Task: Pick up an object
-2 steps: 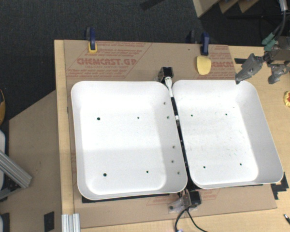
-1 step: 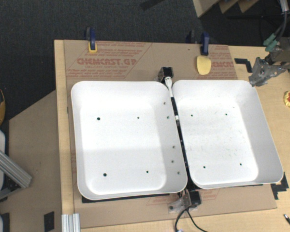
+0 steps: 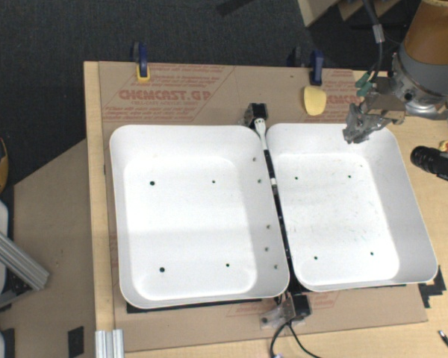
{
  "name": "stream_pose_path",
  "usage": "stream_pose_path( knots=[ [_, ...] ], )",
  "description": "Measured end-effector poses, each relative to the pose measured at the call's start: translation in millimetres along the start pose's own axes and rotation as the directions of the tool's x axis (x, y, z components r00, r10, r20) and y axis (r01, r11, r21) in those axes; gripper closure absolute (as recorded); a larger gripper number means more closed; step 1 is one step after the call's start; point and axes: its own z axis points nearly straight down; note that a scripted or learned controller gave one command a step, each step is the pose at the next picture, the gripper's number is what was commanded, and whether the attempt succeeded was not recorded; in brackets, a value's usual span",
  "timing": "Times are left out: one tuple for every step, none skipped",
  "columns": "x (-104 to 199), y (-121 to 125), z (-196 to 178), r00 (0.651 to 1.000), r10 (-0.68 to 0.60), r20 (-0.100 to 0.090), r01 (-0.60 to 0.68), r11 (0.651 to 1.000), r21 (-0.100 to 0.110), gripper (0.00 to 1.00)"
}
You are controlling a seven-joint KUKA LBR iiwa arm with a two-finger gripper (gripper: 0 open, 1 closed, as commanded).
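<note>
We see a tan board (image 3: 172,95) lying over dark carpet (image 3: 97,13), held by two blue clamps, one (image 3: 141,54) left, one (image 3: 316,62) right. Two white bins sit side by side: left bin (image 3: 119,200), right bin (image 3: 411,222). One yellow object (image 3: 314,100) lies on the board beyond the right bin. The gripper (image 3: 356,130) hangs over that bin's far rim; we cannot tell its fingers' state.

Grey arm (image 3: 425,80), orange band, metal pincer (image 3: 356,130).

I count two white bins (image 3: 187,215), two blue clamps (image 3: 141,60), one yellow object (image 3: 314,100), and one claw (image 3: 356,130).
</note>
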Motion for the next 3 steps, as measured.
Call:
stream_pose_path(
  knots=[
    [-76,17,-55,1.000,0.009,0.007,-0.009,1.000,-0.018,1.00],
    [-46,65,33,1.000,-0.001,-0.001,0.001,1.000,-0.001,1.00],
    [-49,58,0,1.000,0.002,0.003,-0.002,1.000,-0.015,1.00]
  ],
)
